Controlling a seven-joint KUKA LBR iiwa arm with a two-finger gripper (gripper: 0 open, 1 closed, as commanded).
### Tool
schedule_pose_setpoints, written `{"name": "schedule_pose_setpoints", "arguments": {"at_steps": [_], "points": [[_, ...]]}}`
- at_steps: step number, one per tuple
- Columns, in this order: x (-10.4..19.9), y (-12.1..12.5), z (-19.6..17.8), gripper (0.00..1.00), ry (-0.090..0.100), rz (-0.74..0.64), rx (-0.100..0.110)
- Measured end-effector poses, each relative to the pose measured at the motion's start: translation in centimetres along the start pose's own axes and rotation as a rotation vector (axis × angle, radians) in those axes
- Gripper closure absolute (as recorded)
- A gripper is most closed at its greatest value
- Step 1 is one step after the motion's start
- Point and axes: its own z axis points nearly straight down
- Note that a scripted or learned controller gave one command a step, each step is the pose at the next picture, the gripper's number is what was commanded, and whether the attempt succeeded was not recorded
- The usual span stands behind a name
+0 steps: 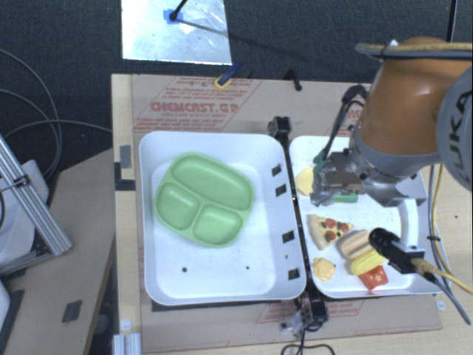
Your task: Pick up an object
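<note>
Over the right white bin [414, 291], the gripper [330, 191] hung low; its grasp could not be told. The toy pizza slice [327, 230] lay just below, seemingly unlifted.

Left of the jaws, the green divided plate [204, 198] looks smooth matt plastic in a glossy white plastic bin [170, 279]. Beneath lies matt printed cardboard [194, 102]; beyond, a shiny metallic sheet [174, 21].
</note>
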Motion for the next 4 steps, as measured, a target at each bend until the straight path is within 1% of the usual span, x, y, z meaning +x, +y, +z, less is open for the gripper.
{"name": "schedule_pose_setpoints", "arguments": {"at_steps": [1,2,4], "points": [[5.4,0.1,-13.4,1.0,0.004,-0.003,-0.017],[9.8,0.0,-8.2,1.0,0.0,-0.001,0.002],[9.5,0.2,-10.7,1.0,0.0,-0.01,-0.006]]}}
